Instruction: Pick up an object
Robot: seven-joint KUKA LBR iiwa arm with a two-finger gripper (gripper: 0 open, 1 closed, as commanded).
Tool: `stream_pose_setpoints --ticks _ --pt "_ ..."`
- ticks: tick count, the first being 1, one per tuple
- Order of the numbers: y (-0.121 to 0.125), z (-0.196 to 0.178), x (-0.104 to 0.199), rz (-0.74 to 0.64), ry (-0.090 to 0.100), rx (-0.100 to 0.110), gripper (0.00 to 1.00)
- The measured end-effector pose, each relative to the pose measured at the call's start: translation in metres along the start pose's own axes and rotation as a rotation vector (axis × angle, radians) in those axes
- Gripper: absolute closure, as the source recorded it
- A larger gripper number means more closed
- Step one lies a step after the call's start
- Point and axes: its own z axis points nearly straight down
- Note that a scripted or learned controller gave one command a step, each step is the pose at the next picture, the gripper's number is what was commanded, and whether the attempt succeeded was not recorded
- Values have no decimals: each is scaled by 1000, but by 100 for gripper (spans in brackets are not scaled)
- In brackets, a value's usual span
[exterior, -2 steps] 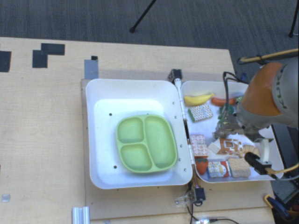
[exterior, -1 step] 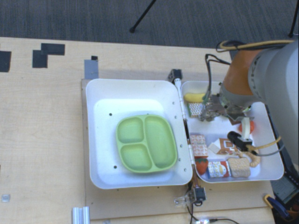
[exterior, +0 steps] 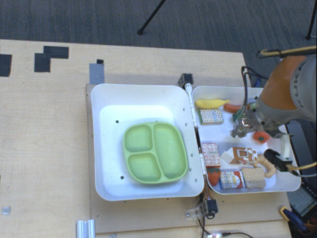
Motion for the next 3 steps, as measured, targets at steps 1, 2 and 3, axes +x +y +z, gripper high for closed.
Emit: stream_pose_setpoints --ticks 1,2,3 --pt "0 0 1 -1 1 0 0" --pt "-59 15 -11 1 -1 -4 0" --pt "-56 4 -10 1 -1 -10 100"
